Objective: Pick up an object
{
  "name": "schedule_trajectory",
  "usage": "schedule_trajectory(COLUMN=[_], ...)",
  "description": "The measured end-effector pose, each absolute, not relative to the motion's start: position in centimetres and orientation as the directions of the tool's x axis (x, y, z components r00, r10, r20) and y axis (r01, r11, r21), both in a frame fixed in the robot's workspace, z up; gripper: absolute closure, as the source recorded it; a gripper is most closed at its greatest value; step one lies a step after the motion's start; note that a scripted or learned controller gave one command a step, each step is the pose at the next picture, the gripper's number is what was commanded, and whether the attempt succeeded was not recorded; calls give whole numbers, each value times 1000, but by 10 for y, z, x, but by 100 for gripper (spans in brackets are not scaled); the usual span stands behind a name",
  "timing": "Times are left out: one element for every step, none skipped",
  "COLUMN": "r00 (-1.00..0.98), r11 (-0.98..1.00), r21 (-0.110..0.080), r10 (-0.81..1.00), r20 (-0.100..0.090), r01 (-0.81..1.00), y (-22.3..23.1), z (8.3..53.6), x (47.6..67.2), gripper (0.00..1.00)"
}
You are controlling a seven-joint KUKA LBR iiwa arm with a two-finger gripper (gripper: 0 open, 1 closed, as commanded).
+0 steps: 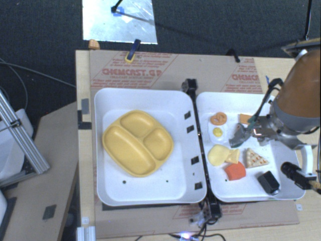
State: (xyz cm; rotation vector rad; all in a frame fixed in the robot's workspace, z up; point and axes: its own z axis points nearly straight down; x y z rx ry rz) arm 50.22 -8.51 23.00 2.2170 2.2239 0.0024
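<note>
Yellow moulded tray [137, 142], metal gripper [238, 137]

Two bins sit side by side on a bench; the left bin [108, 185] holds a divided tray [137, 142] near its centre; the right bin [241, 194] holds small items: a round piece [218, 118] at eleven o'clock, a wedge [255, 159] near centre, a block [235, 171] at six o'clock, a dark object [269, 182] at four o'clock; the gripper [239, 136] hangs over the middle.
</note>
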Motion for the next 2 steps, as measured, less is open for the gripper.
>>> schedule_trajectory(r00=[4,-1], r11=[-4,1], r21=[-4,2], r10=[1000,1000], r20=[0,1], r01=[1000,1000], y=[-118,-116], z=[78,95], x=[485,487], gripper=[0,100])
